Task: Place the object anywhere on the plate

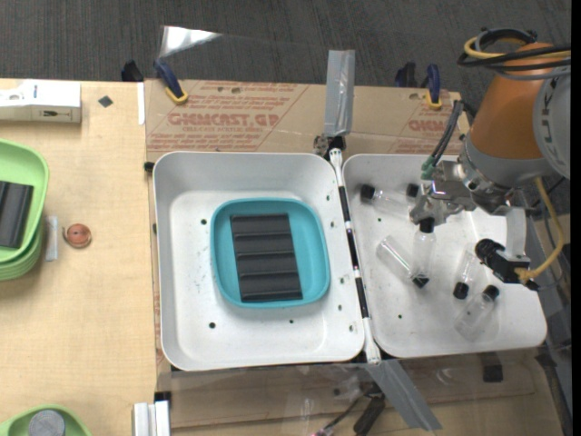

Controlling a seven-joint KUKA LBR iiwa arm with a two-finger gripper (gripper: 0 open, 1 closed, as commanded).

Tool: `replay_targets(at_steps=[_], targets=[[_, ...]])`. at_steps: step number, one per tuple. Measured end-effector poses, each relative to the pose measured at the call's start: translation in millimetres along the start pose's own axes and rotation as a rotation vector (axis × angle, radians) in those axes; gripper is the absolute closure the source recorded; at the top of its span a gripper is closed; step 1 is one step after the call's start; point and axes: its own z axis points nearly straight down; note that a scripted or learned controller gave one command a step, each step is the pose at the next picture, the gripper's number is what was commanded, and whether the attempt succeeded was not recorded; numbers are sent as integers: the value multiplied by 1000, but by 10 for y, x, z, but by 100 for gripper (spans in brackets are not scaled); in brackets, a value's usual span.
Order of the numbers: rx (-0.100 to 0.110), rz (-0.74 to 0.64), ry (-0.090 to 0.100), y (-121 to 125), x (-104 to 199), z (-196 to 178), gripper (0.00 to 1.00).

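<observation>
A teal plate (315, 248) lies in the middle of the left bin (182, 325), with a dark ridged block (265, 257) resting on it. Several clear vials with black caps lie scattered in the right bin (517, 334): one (399, 262) near its middle, one (379, 196) at its back left, others (474, 314) toward its front right. My gripper (425, 213) hangs over the back middle of the right bin. A small clear vial (424, 242) sits directly under its tip; I cannot see whether the gripper touches or grips it.
The grey arm with its orange band (508, 121) comes in from the right. On the bench at far left are a green dish (27, 189), a small orange disc (78, 235) and a white box (41, 103). Clamped cardboard (236, 116) lies behind the bins.
</observation>
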Motion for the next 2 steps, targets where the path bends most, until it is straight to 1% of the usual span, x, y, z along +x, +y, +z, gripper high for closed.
replay_targets(at_steps=[1,2], targets=[[3,-180,0,-246,577,6,100],[2,-536,0,-554,1178,3,100]])
